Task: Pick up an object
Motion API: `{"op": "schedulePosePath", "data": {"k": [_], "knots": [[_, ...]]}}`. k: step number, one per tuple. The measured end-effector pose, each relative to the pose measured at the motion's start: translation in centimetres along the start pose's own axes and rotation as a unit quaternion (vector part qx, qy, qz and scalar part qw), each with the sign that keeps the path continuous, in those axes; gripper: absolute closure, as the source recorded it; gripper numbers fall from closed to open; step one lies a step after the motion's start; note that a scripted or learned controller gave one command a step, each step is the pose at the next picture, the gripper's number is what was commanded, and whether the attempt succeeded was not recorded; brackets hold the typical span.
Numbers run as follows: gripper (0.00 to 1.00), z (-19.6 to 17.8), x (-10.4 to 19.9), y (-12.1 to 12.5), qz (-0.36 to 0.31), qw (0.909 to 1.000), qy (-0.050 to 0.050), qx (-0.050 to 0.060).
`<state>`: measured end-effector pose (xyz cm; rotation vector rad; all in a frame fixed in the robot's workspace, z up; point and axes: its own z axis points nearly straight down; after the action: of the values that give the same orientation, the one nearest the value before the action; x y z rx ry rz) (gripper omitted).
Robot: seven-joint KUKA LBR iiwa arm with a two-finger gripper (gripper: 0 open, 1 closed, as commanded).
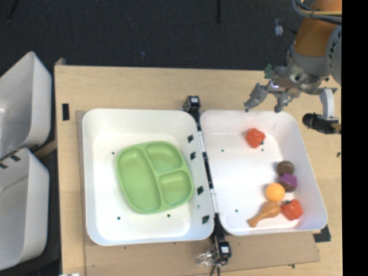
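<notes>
My gripper (266,101) hangs over the far rim of the right bin (236,171), fingers spread open and nothing between them. A red-orange piece (255,137) lies just below it in the bin's far part. Along the bin's right side sit a brown ball (284,167), a purple piece (288,182) and an orange ball (275,192). Near the front right corner lie a tan drumstick (264,213) and a red piece (292,209).
The left bin (100,211) holds a green divided plate (154,176). A black clip (191,103) sits at the far end of the seam between the bins. White containers (20,154) stand off the bench's left side.
</notes>
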<state>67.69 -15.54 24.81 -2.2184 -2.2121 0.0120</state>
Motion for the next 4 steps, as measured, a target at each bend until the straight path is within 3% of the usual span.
{"op": "schedulePosePath", "data": {"k": [1, 4], "knots": [[0.0, -0.9, 0.1, 0.2, -0.001, 1.0, 0.0, -0.007], [0.0, 14.7, -0.3, 1.2, -0.003, 1.0, -0.001, -0.004]]}}
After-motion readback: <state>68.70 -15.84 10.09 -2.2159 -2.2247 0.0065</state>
